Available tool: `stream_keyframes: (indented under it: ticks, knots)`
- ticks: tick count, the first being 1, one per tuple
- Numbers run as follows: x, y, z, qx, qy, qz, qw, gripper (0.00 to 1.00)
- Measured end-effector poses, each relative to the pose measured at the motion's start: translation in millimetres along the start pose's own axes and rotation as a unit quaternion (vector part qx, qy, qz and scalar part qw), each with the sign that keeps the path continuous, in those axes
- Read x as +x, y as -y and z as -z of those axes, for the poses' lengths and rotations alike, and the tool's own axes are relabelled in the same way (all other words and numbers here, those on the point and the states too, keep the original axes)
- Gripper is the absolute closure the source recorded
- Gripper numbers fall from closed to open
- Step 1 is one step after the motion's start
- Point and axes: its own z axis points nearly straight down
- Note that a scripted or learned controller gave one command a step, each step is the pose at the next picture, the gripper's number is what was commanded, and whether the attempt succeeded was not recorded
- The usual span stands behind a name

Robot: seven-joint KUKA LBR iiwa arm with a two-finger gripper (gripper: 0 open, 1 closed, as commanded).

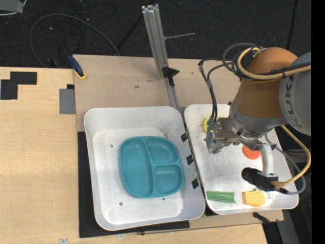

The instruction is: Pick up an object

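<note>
The gripper (216,142) hangs over the right bin (223,187), finger state untellable; the green block (221,196) lies crosswise nearer the camera, directly below it.

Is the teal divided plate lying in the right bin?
No, the teal divided plate lies in the left bin, beside the right bin.

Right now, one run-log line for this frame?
arm: over right bin | gripper: low near bin's left side, grasp not confirmed | right bin: green piece, yellow piece | left bin: teal divided tray
</note>
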Motion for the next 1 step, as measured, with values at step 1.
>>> stream_keyframes:
  ticks: [1]
  knots:
    - [50.5,-14.3,-5.3,-0.001,0.0,0.0,1.0,1.0]
